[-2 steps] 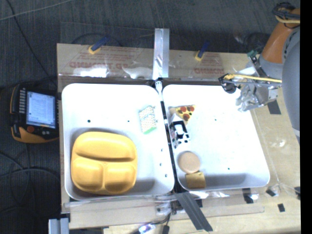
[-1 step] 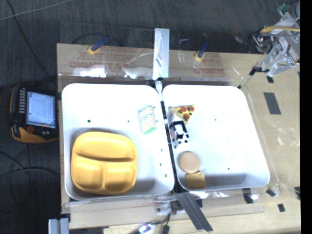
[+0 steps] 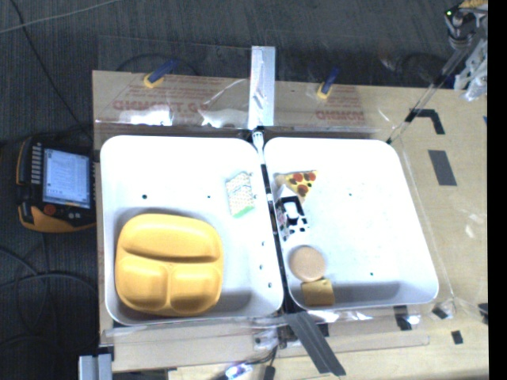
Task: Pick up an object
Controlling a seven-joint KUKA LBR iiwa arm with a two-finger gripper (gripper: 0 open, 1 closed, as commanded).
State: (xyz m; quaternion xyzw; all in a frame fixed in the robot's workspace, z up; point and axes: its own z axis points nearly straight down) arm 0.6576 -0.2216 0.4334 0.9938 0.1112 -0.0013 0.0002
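My two white bins sit side by side on the bench. In the left bin (image 3: 135, 161), a big yellow bread-shaped lump (image 3: 168, 261) fills the 7 o'clock corner, and a small green-and-white packet (image 3: 239, 194) lies toward 2 o'clock, near the divider. All the small things in the right bin (image 3: 380, 212) crowd its 9 o'clock wall: a red-and-yellow toy (image 3: 299, 181) at the top, a black-and-white piece (image 3: 292, 215) just below it, then a round tan disc (image 3: 307, 263), and a brown block (image 3: 318, 293) touching the disc at the 6 o'clock rim. They lie tight against the divider, so that wall stands in the way on one side.

At 1 o'clock, well apart from both bins, some pale equipment (image 3: 469, 50) stands at the frame's edge; I cannot tell whether my hand is open or closed.

The bench (image 3: 451, 236) is pale wood with black tape marks. Two yellow-and-blue clamps (image 3: 161, 72) pin a clear sheet at 12 o'clock. A handheld screen (image 3: 57, 182) rests on the dark carpet at 9 o'clock.
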